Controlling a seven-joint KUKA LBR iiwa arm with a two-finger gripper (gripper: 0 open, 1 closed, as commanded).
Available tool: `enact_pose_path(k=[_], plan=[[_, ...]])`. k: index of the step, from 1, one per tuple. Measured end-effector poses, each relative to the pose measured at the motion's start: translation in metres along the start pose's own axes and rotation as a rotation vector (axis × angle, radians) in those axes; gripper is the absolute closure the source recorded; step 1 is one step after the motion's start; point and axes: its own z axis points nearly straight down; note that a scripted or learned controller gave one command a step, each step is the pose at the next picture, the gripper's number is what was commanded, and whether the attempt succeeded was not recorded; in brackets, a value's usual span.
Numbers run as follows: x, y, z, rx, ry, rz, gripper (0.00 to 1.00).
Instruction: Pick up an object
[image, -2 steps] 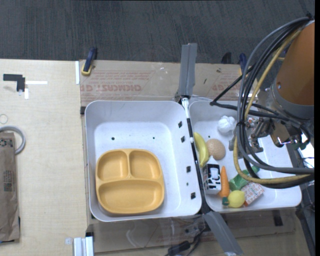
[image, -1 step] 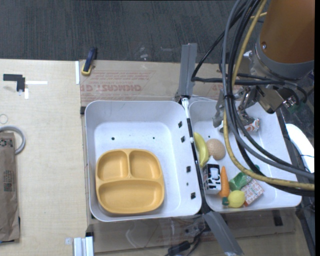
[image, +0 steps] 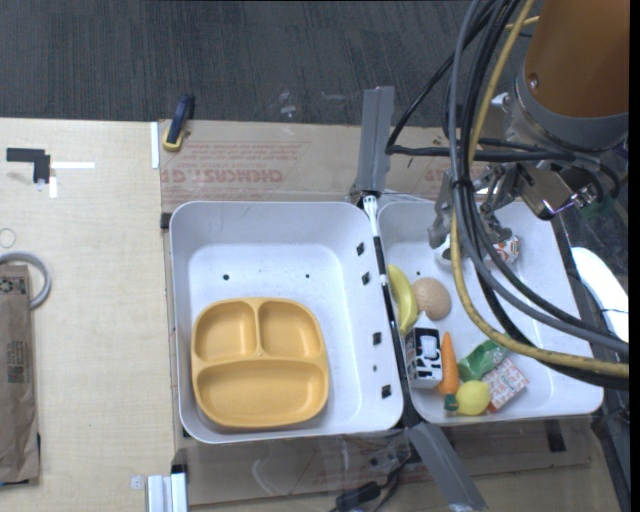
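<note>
We see the arm (image: 575, 70) reach in from the far right, its orange band uppermost and its wrist bent down over the far end of the right bin (image: 560, 395). The gripper (image: 492, 225) hangs there among black cables; we cannot tell how it is set. Near the bin's left wall lie a banana (image: 402, 297), an egg (image: 432, 297), a carrot (image: 448, 363) and a lemon (image: 472, 397). The left bin (image: 260, 240) holds a yellow divided plate (image: 260, 360).

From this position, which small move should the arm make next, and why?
Probably a short move toward the near end of the right bin. The end effector hangs over the bin's far part, while the banana, egg and carrot lie nearer.
</note>
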Motion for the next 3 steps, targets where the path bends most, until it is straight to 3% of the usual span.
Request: enact_pose_path(k=[1, 2, 3], plan=[[-0.002, -0.001, -0.009, 0.001, -0.003, 0.004, 1.0], [-0.027, -0.007, 0.002, -0.003, 0.003, -0.47, 1.0], [-0.028, -0.009, -0.008, -0.002, -0.001, -0.465, 1.0]])
